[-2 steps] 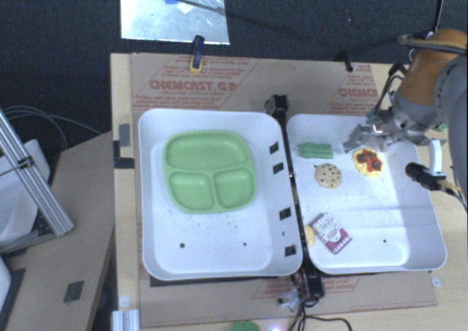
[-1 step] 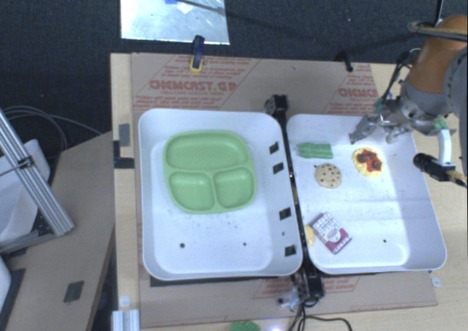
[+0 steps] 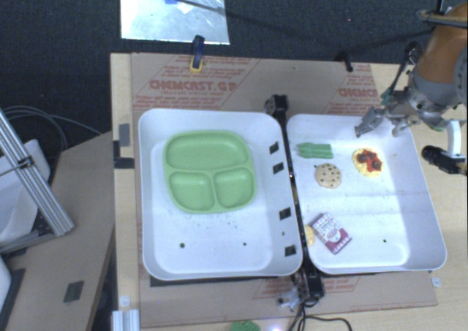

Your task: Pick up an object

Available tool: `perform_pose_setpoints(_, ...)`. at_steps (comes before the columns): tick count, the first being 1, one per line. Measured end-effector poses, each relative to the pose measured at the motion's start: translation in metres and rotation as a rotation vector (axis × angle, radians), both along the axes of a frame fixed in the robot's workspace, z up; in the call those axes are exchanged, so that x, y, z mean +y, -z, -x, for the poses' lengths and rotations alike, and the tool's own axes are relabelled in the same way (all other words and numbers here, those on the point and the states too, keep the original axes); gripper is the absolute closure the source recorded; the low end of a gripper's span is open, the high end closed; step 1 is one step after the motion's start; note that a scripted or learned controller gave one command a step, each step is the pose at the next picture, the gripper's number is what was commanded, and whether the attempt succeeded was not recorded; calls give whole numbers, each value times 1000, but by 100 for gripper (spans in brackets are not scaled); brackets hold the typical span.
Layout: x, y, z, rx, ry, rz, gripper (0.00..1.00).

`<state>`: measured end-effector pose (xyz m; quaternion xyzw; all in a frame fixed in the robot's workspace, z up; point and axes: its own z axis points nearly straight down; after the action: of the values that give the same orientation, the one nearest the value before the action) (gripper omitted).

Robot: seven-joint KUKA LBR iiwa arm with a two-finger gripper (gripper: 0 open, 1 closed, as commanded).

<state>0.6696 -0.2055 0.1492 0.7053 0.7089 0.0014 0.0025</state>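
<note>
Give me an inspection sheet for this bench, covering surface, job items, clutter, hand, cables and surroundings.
Surface: two shallow white bins, left white bin and right white bin, on printed cardboard.
Job's things: green toy piece, round chocolate-chip cookie, yellow disc with red topping, small maroon packet, all in right bin; green three-compartment plate in left bin.
Clutter: nothing seen.
Hand: the hand hovers over right bin's far edge, holding nothing.
Cables: black cables behind bench.
Surroundings: shiny metal sheet on dark carpet.

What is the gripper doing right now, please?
Gripper: open, holding nothing, above the right bin's far edge.
</note>
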Motion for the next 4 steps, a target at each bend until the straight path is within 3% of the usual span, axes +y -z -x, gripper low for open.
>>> perform_pose_setpoints(1, -1, 68, 34, 9, 5, -2, 0)
perform_pose_setpoints(2, -2, 49, 29, -8, 3, 3, 100)
perform_pose_setpoints(3, -2, 51, 30, -4, 3, 2, 0)
perform_pose_setpoints(4, -2, 39, 29, -8, 4, 2, 100)
